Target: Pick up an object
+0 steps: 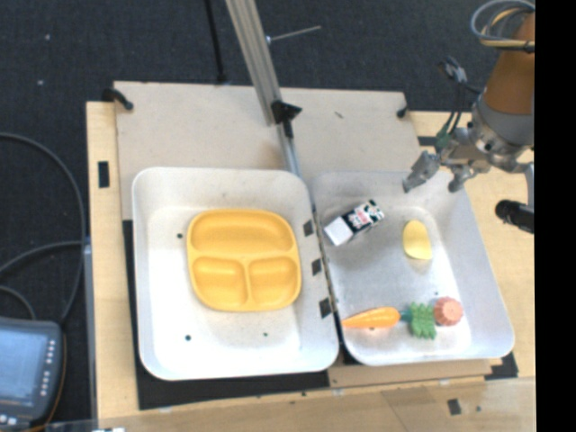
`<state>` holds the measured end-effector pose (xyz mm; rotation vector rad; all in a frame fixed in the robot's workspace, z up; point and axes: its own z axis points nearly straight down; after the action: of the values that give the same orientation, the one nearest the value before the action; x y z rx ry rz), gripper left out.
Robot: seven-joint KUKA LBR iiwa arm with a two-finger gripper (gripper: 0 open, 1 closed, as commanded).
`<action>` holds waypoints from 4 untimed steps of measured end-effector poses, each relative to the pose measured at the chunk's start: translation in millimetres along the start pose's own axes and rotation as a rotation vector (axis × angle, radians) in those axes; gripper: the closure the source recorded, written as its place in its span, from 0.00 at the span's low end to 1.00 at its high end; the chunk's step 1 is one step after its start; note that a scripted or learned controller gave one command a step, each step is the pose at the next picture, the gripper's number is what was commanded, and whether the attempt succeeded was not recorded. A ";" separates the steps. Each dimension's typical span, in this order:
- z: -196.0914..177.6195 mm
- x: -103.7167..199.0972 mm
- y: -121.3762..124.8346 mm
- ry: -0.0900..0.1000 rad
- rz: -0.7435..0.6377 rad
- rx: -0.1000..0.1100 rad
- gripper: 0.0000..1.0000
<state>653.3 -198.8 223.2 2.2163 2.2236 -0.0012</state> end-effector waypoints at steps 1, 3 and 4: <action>0.0 -0.2 -0.1 -0.001 -0.001 0.001 0.00; 97.3 3.6 -9.1 0.000 0.004 -0.006 0.00; 101.8 0.9 -6.0 -0.006 0.003 -0.014 0.00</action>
<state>647.4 -198.1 121.4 2.2090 2.2107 0.0085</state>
